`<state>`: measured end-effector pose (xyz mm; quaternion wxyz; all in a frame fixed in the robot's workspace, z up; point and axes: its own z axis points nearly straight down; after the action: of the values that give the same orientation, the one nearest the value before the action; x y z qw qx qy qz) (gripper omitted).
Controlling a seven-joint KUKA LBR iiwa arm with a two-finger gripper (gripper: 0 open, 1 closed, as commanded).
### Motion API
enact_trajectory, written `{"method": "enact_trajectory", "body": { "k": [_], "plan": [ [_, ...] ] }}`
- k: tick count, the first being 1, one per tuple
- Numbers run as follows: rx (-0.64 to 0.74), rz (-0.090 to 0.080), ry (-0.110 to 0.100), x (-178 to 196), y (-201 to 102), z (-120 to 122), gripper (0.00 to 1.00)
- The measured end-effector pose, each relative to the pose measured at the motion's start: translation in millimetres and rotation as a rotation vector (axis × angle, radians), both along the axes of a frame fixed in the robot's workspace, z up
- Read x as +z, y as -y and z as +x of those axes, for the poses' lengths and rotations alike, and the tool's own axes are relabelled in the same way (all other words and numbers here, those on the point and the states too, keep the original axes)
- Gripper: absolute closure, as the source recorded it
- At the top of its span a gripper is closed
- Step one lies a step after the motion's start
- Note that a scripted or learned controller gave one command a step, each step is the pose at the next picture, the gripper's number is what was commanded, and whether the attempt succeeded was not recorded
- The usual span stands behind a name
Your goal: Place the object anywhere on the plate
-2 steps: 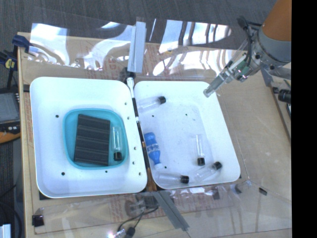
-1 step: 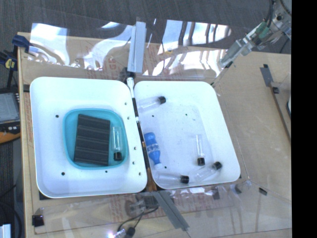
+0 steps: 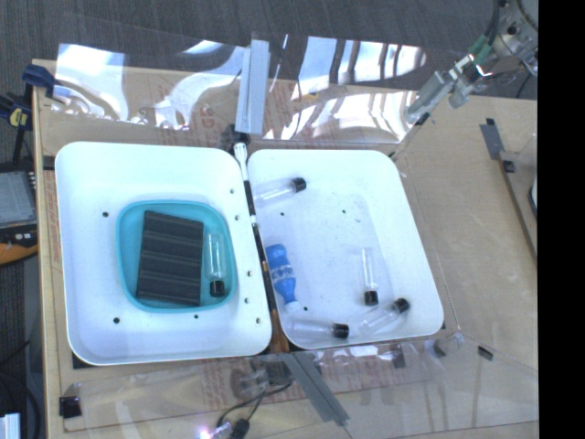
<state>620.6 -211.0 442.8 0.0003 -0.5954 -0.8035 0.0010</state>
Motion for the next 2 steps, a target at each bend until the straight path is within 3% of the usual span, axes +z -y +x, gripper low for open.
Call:
{"method": "enact_trajectory", "body": {
  "k": [1,2],
  "plan": [
    [-0.093,-0.001,0.003,-0.3,-0.4,29.2,0.00],
    [-0.179,-0.002,0.007,0.5,-0.2,36.2,0.00]
  ]
}}
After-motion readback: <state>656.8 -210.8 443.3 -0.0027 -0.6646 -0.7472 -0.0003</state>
